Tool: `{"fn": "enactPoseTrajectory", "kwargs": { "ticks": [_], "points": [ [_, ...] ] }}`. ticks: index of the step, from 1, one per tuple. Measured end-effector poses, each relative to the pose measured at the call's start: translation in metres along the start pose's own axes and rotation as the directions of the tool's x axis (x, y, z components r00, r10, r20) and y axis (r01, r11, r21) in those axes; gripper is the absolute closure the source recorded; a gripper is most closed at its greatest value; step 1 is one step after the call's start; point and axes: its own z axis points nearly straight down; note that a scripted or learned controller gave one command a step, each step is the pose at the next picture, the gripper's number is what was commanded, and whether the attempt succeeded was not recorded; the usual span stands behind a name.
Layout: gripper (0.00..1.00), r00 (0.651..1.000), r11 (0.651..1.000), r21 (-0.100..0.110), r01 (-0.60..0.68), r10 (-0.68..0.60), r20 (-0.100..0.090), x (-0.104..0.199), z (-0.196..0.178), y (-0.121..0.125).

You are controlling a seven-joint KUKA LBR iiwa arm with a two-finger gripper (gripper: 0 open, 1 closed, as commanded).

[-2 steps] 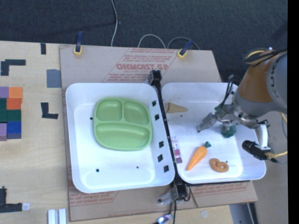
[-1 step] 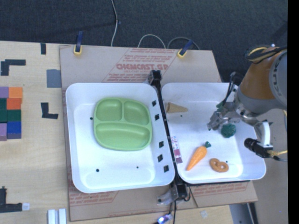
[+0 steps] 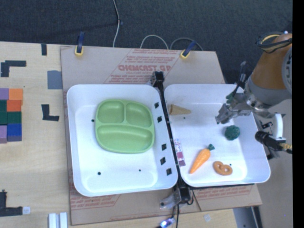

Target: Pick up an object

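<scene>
Camera view: pincer (image 3: 223,118), grip state unclear, hovers above knobbly green broccoli (image 3: 232,132) in glossy white bin (image 3: 251,175).

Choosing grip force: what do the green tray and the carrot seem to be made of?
Green tray: apparently moulded plastic, matte, with smooth rounded compartment ridges. Carrot: probably toy plastic or rubber, given its uniform orange colour and slight sheen; too small to be sure.

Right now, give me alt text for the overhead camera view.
A grey arm's two-finger gripper hovers in the right white bin above a dark green broccoli toy, near an orange carrot toy, brown pretzel and tan wedge. The left white bin holds a green divided plate.
</scene>
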Motion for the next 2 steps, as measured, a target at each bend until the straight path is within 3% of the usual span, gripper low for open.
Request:
{"fn": "enactPoseTrajectory", "kwargs": {
  "ticks": [2],
  "points": [
    [1.00,1.000,1.000,-0.001,0.000,0.000,0.000,0.007,-0.108,0.004]
  ]
}}
